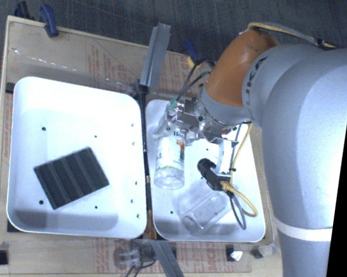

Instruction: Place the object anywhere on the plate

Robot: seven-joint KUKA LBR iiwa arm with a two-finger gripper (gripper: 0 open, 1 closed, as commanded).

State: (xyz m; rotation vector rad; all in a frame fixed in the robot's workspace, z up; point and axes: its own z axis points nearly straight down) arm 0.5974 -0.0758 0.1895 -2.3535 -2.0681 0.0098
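From my station I see the grey arm with its orange band [238, 64] reaching in from the right, bent low over the right-hand shallow white bin [247, 231]. Its end effector [185, 122] sits near the far end of that bin, directly above the top of a clear plastic bottle with a white label [171, 157]. The bottle's neck runs up into the metal parts of the end effector, but whether it is clamped on the bottle or loose I cannot tell (the wrist body covers the spot where they meet). The bottle lies lengthwise along the bin's left side, its rounded base pointing toward the near edge.

Just beside it, nearer the front, a clear plastic cup [203, 210] lies tipped on the bin floor, hard to pick out against the white. A black cable fitting with a yellow cord [214, 177] hangs from the arm between bottle and cup.

In the left-hand shallow white bin [32, 99] a dark ribbed rectangular plate [70, 177] lies flat, turned at an angle, in the near left part, well apart from the bottle, with the two bin walls between them. Both bins rest on the pale wooden surface [77, 51], with blue clamps [48, 19] at its far edge.
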